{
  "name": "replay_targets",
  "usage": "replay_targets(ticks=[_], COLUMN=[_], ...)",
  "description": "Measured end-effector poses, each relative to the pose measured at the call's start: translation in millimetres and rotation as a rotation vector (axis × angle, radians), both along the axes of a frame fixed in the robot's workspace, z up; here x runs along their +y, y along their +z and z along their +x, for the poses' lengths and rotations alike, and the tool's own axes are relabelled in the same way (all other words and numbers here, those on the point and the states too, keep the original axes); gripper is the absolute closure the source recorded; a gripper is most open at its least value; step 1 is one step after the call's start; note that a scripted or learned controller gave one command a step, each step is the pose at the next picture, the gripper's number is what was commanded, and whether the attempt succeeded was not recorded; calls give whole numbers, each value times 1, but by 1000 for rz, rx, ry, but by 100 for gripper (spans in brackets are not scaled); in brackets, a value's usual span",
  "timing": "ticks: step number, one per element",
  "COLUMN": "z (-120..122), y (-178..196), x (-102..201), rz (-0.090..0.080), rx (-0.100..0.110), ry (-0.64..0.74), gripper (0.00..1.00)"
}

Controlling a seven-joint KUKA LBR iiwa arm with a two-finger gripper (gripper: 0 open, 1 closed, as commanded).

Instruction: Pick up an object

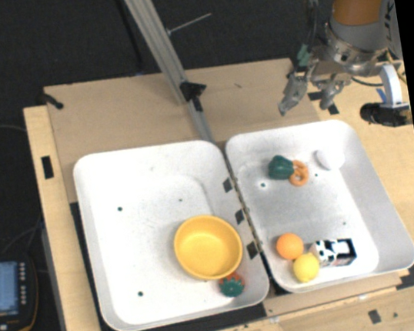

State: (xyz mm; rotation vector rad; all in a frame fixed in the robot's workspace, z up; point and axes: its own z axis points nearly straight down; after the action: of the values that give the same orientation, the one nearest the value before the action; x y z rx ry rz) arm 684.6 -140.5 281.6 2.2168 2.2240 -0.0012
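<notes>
Low in the frame, at the front edge of the left bin, a small green and red toy is lying just below a yellow bowl, seemingly touching its rim. That bowl is sitting upright in the bin's front right corner, hollow side up.

Across the divide, the right bin is holding several small things. Along its front edge, a yellow ball is resting against an orange ball just behind it, and a black and white block is lying just beside the yellow ball on the right. Toward the back of this bin, a dark green toy is touching a small orange ring, and a pale white lump is sitting near them to the right, apart from both.

Up at the top right, the gripper is hanging beyond the back rim of the right bin, over the bare brown bench. Its two fingers are spreading wide apart with nothing between them. The green toy and the white lump are lying nearest to it, just inside the rim; the balls and block are well apart from it at the front. A grey metal pole is slanting down to the gap between the bins.
</notes>
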Motion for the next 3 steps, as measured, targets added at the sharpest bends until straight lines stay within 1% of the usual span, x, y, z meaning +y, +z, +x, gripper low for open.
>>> replay_targets(ticks=[1,2,3], z=[0,-11,-14], y=[0,-54,-118], x=[-1,-4,-5], rz=[-1,-1,0], rx=[0,5,6], ry=[0,-4,-4], gripper=[0,0,0])
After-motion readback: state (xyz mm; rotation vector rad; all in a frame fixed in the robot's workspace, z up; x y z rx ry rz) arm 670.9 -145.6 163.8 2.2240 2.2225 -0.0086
